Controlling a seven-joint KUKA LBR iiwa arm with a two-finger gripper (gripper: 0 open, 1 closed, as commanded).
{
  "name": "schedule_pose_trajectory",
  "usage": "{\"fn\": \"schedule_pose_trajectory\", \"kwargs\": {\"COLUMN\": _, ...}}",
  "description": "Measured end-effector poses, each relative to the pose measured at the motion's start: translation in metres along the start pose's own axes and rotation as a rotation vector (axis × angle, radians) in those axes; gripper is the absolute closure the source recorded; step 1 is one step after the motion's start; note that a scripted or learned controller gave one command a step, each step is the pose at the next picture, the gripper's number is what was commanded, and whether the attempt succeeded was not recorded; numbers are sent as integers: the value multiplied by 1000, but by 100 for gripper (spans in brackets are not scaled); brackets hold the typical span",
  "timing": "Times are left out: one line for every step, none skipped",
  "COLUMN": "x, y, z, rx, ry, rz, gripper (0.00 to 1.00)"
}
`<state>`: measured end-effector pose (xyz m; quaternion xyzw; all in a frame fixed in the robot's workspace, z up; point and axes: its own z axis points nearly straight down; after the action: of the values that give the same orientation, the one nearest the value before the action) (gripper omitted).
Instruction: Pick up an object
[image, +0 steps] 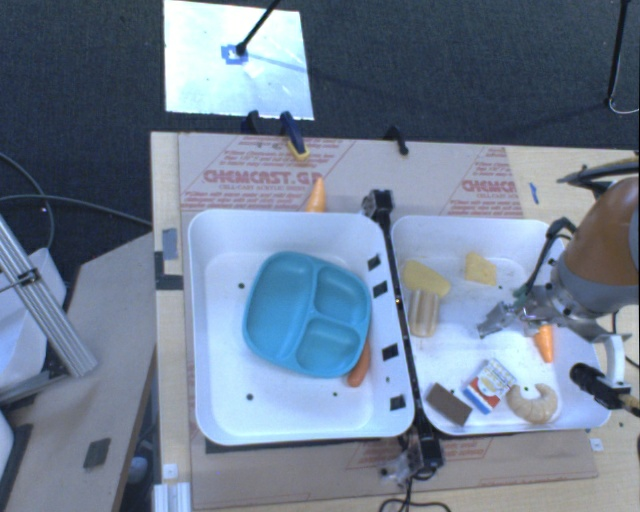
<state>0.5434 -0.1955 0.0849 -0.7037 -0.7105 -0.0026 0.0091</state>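
So far nothing is lifted | camera view: pincer (500, 322) low in right bin (455, 232), fingers spread, grasping nothing | small carrot (544, 343) just right of it, yellow wedge (481, 269) beyond, packet (489, 386) nearer | left: close on one, raise.

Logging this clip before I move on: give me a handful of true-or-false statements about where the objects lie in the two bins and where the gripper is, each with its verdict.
1. The blue divided plate lies in the left bin. True.
2. The gripper hangs over the left bin. False: it is over the right bin, near a small carrot.
3. A croissant lies near the right bin's front corner. True.
4. The brown chocolate bar rests on the blue plate. False: it lies in the right bin beside a small red and white carton.
5. A carrot pokes out at the plate's edge. True.
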Motion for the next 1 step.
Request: {"fn": "schedule_pose_trajectory", "kwargs": {"x": -2, "y": 0, "z": -10, "rx": -12, "ry": -12, "rz": 1, "gripper": 100}}
